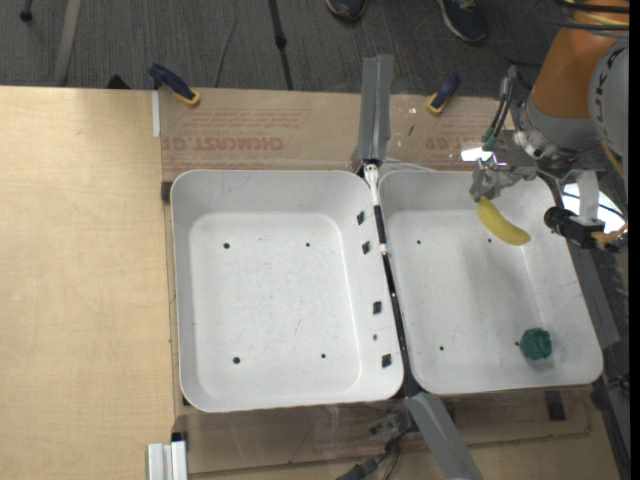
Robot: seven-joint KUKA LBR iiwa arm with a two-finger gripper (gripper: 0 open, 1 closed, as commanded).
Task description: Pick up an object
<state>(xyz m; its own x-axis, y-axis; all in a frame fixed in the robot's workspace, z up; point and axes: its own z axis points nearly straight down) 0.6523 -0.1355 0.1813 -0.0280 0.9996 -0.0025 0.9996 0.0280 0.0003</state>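
Here the bench (pixel 80 268) carries two shallow white bins side by side: the left bin (pixel 185 298) and the right bin (pixel 590 353). The arm (pixel 575 68), grey with its orange band, reaches over the right bin's far corner. Its gripper (pixel 488 186) hangs just above the upper end of a yellow banana-shaped object (pixel 502 225), which slants down and to the right from it. Whether the gripper is clamped on that upper tip or merely touching it, I cannot tell; the contact point is too small and cluttered to read. Judging by this, the step in hand is the grasp itself, or the first lift after it. The next move calls for a straight rise, slow enough that a tip-held, dangling piece does not swing loose. Counted: two bins, one arm, one yellow object, one small green ball-like object (pixel 537 344) near the right bin's front corner, well apart from the gripper
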